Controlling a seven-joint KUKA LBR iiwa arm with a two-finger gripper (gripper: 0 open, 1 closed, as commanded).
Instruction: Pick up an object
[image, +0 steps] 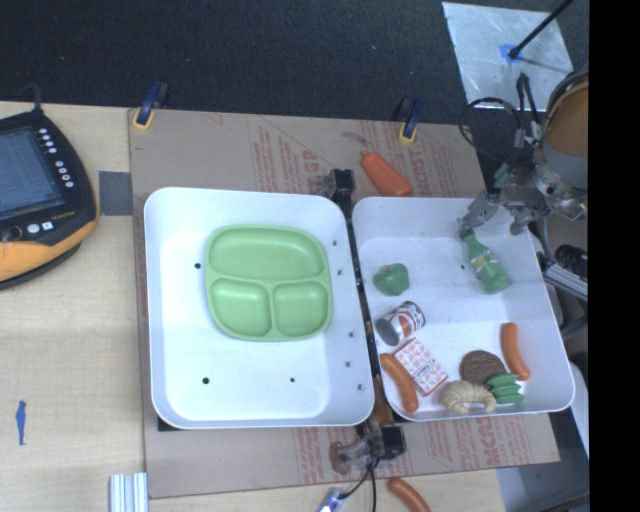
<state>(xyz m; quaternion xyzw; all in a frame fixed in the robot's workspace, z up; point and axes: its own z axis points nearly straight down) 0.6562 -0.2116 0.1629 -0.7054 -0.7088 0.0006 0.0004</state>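
**Green bottle under the gripper**

While the two-finger gripper hangs at the right white bin's far edge, its fingers spread open, a green plastic bottle lies just below it, apart from the fingertips. Its upper end is hard to make out against the tool. Bare floor surrounds the bottle; farther off lies a green pepper-like toy.

2 white bins are seen side by side. A green divided plate lies in the left bin. In the right bin a green bottle, green pepper, can and sausage are scattered. The gripper is positioned at the upper right, above the bottle.
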